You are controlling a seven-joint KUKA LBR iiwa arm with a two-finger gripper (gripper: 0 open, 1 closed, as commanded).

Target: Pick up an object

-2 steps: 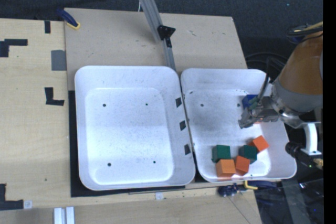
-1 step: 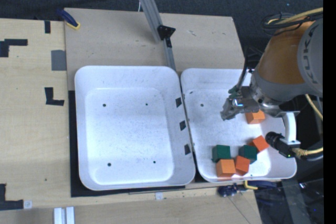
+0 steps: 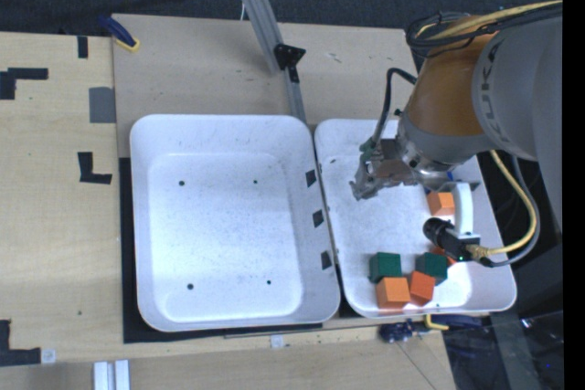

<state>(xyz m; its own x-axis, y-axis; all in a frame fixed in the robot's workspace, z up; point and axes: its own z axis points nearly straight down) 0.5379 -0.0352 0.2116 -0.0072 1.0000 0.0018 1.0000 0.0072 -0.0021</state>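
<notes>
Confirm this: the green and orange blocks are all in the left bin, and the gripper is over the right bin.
Not quite. The camera view shows the green block and orange blocks in the right bin, near its front end, not the left bin. The gripper is indeed over the right bin.

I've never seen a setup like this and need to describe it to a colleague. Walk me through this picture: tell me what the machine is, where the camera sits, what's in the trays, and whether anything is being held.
The camera is fixed above a bench, looking down at a slant. The big grey and orange shape on the right is a robot arm reaching in. At its end is the gripper, the part meant to grasp things. It hangs over the right bin, and I see nothing between its fingers.

Two shallow white bins sit side by side. The left bin shows bare white floor. The right bin holds small blocks near its front: a green block, an orange block, a second orange block and another green block. One more orange block lies beside the arm's wrist.
</notes>
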